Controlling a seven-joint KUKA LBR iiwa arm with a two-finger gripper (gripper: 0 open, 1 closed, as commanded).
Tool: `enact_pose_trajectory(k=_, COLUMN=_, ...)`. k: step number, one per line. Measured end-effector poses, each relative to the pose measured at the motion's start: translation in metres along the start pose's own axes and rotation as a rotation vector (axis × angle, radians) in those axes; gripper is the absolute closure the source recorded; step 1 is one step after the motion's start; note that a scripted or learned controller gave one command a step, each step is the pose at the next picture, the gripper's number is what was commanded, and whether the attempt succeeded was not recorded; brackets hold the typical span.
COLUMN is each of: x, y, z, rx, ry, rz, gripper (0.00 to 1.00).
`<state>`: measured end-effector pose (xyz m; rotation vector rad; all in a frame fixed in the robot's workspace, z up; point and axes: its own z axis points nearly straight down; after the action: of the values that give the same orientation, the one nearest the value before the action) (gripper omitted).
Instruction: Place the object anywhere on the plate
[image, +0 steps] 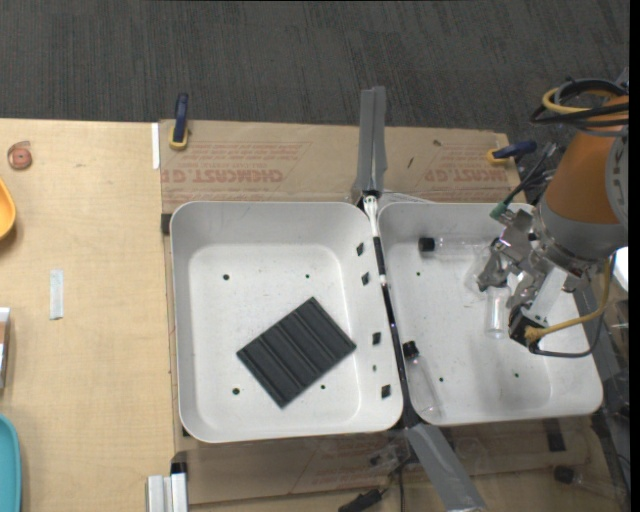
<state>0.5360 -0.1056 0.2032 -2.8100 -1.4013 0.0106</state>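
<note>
Arm wrist (585, 190), grey with orange band, stands highest over the bench and so nearest the lens. It enters from the view's right, over the right bin (470, 395).

Object: you have a small clear piece with a black end (426, 243) lying on the right bin's floor, near its far-left corner. Its long axis appears to run roughly left-right in the view, but the clear body is faint, so read this as tentative. A second pale clear shape (495, 316) sits just under the gripper; too indistinct to name, and I cannot say whether it is carried.

Gripper (508, 280): over the middle-right of the right bin, view-right of the black-ended piece and apart from it. You cannot tell from this view whether it is parted or closed. Nothing is plainly seen gripped.

Plate: dark ribbed slab (297, 352), flat in the left bin (200, 300), turned diagonally, low of centre.

Key relation: the plate lies well to the view's left of the gripper, past the rims where the bins meet (385, 300). Judgement: placing not yet done; you first need a confirmed hold, then a carry leftward over the rims.
</note>
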Motion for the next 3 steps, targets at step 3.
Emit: enact_pose_trajectory(k=3, x=0.148, y=-0.13, z=-0.021, rx=-0.002, ry=0.0, rz=-0.306, gripper=1.0)
